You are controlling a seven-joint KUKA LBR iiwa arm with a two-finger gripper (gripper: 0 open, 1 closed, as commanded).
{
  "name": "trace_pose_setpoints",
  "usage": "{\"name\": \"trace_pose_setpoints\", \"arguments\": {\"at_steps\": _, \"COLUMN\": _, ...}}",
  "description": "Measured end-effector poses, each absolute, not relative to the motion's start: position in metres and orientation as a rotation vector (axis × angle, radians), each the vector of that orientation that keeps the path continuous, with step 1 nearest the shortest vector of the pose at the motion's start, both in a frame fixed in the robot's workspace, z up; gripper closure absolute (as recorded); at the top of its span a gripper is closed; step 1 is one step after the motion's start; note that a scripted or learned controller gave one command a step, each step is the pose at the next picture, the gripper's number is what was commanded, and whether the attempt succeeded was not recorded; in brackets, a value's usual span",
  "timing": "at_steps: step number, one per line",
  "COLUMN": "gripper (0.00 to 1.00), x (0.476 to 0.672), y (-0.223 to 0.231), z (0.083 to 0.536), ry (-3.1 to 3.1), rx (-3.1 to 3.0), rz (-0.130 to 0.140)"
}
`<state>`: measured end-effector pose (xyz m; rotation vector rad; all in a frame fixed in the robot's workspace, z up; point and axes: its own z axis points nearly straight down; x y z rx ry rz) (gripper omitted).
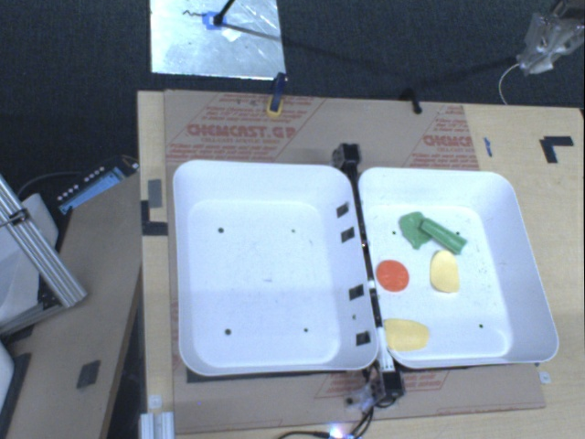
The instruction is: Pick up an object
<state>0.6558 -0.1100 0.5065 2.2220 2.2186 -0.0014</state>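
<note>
While the arm hangs beyond the bench, the scene reads:
Yellow piece [406, 335]: nearest, farthest from the fingers, right bin [521, 245]
Orange disc [393, 275]: just beside a pale yellow lump [444, 272]
Green piece [430, 231]: closest object below the gripper
Gripper [548, 39]: top right, off the bins; grip unclear

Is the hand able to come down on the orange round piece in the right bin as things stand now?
Probably yes. The orange round piece lies flat with open floor around it, apart from the green piece and both yellow pieces. The hand sits far off at upper right, with nothing between.
</note>
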Motion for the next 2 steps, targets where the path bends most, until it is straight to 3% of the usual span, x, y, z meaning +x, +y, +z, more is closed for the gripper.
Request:
{"name": "trace_pose_setpoints", "arguments": {"at_steps": 1, "gripper": 1.0, "x": 0.669, "y": -0.124, "z": 0.537, "ry": 2.217, "rx": 2.216, "rz": 0.004}}
{"name": "trace_pose_setpoints", "arguments": {"at_steps": 2, "gripper": 1.0, "x": 0.665, "y": -0.164, "z": 0.536, "ry": 2.216, "rx": 2.22, "rz": 0.001}}
